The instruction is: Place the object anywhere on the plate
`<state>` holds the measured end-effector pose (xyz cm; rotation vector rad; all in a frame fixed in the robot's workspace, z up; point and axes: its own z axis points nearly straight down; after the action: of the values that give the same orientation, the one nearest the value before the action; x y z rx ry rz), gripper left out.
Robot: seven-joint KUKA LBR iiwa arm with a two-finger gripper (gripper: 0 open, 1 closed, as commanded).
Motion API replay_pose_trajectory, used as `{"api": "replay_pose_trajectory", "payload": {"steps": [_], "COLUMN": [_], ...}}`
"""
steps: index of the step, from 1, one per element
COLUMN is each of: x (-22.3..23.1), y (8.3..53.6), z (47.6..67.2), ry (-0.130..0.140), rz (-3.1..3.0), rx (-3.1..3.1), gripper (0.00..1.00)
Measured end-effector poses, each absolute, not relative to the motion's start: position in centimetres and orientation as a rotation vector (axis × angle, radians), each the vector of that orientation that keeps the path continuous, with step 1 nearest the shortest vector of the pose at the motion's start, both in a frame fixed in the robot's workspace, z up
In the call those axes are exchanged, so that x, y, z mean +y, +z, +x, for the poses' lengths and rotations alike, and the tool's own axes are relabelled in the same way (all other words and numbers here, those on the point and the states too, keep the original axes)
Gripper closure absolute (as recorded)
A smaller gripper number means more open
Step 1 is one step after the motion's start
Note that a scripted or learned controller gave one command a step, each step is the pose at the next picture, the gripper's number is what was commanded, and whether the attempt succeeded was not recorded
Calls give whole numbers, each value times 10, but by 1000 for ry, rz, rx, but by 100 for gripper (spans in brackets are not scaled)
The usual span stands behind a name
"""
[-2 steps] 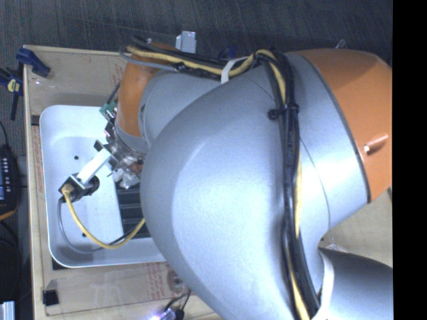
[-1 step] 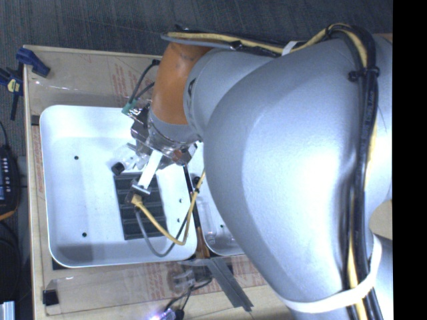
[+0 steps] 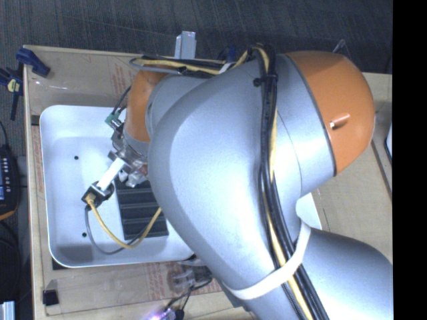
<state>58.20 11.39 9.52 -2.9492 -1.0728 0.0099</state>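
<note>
A dark ribbed rectangular thing (image 3: 141,212) lies flat on the floor of the left white bin (image 3: 63,152), near the bin's right side. My gripper (image 3: 132,173) hangs low over the bin, right at the upper end of that ribbed thing. The wrist and the bulky grey arm (image 3: 227,179) hide the contact between them. The bin floor to the left of the gripper is bare white.
The arm's grey body and orange band (image 3: 333,112) cover the middle and right of the view, over the right bin. A blue clamp (image 3: 30,60) sits at the bench's far left corner. A wooden rim (image 3: 87,52) runs around the bins.
</note>
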Motion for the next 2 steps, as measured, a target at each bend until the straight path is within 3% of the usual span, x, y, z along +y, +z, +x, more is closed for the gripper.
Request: {"api": "replay_pose_trajectory", "payload": {"steps": [1,2], "x": [65,109], "y": [192,91], "z": [603,646], "ry": [2,3], "rz": [-2717,-2577], "rx": [-1571,-1789], "gripper": [100,100]}}
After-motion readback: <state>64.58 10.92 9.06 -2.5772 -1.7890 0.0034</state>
